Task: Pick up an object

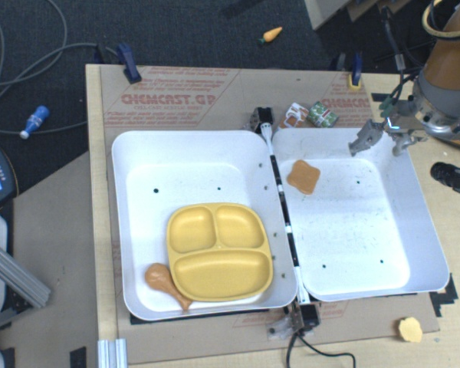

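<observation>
Arm poised over the right bin's far corner

The gripper [382, 138] hangs with fingers spread, holding nothing, above the right bin [414, 228]; the brown toast piece [303, 177] lies near that bin's left wall, well apart.

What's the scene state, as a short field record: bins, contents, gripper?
left bin: yellow divided plate; orange drumstick toy against the plate's lower-left edge
right bin: brown toast-like piece near its upper-left corner
gripper: over the right bin's upper-right edge, fingers spread, nothing between them
gripper to toast-like piece: apart, piece lies to its left in the view
bench, outside bins: small yellow item at lower right
</observation>
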Robot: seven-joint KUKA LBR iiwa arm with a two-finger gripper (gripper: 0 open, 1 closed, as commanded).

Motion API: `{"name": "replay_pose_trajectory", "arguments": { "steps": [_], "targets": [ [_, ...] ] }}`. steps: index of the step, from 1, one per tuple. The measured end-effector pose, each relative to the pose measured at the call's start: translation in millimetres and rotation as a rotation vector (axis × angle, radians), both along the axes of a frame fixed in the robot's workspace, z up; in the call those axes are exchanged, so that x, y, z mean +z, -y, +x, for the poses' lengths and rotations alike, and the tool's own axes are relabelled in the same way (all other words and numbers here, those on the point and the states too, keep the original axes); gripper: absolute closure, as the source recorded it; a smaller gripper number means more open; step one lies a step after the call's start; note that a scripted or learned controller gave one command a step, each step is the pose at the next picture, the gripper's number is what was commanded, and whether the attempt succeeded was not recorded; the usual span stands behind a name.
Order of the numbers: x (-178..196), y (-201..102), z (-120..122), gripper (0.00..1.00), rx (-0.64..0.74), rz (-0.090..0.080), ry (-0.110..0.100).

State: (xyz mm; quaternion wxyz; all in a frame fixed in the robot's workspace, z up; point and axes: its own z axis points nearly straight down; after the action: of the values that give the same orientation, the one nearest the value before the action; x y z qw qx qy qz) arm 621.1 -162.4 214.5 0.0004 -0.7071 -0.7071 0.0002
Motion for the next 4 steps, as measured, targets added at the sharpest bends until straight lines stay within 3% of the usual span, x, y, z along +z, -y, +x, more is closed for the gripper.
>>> {"name": "replay_pose_trajectory", "arguments": {
  "steps": [1, 2, 4],
  "targets": [
    [-108, -40, -27, 0.0, 0.003, 0.004, -0.011],
    [-131, -62, 35, 0.0, 0.005, -0.001, 0.005],
    [-130, -69, 20, 0.0, -0.001, 0.0, -0.002]
  ]
}}
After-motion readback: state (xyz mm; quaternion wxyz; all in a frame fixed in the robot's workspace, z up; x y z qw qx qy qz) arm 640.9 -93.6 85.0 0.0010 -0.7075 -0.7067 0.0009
